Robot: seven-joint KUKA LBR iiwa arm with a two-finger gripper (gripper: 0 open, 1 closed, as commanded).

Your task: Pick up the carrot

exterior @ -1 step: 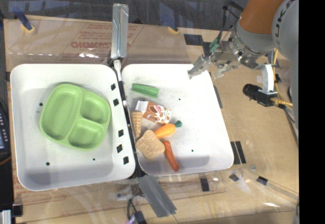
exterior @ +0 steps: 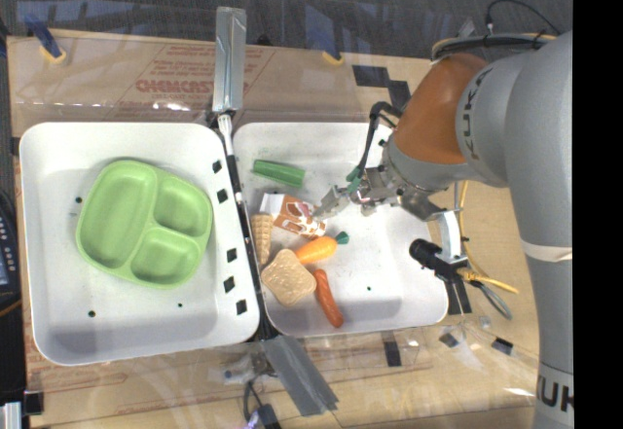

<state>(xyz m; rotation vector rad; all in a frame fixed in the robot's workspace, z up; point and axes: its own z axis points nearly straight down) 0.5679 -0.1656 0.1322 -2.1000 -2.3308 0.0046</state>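
The carrot is short and orange with a green tip, lying in the middle of the right bin. It rests against a bread slice on its lower left. My gripper hangs above and slightly right of the carrot, near a printed snack packet. Its fingers stand open with nothing between them, and there is a gap between them and the carrot.
A green stick-shaped piece, a waffle cone and a long red-orange piece also lie in the right bin. The left bin holds a green divided plate. A metal divider stands between the bins.
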